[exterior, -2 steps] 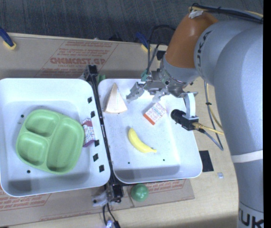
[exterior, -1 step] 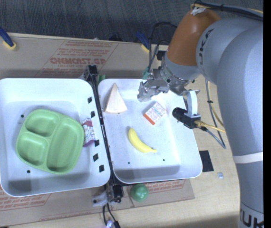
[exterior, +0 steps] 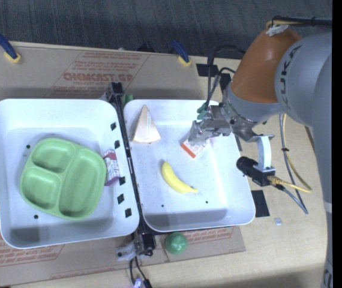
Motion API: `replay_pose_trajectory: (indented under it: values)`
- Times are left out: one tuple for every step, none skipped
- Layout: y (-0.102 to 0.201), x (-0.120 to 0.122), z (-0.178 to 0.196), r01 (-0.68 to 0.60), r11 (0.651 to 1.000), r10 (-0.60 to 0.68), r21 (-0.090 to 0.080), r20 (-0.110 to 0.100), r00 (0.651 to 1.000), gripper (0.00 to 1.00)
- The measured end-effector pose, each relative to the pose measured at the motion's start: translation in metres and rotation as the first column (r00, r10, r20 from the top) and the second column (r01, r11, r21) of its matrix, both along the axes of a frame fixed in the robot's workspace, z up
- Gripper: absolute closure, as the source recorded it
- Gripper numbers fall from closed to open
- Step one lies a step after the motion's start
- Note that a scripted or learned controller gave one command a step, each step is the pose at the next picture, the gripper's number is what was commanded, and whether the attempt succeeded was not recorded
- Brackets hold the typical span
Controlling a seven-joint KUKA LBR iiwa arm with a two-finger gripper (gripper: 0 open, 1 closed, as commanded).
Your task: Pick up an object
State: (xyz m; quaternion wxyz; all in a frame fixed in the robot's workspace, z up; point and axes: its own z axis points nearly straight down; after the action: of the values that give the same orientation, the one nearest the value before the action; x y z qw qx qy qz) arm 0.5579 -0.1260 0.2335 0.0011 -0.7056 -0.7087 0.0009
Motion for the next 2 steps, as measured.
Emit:
replay_pose_trajectory:
  values:
    - [0.0, 0.0, 0.0, 0.0, 1.0, 0.0, 0.0, 0.0, 1.0, 0.0]
    - [0.009, -0.064, -0.04, -0.002, 1.0, 0.002, 0.0, -0.002, 1.0, 0.0]
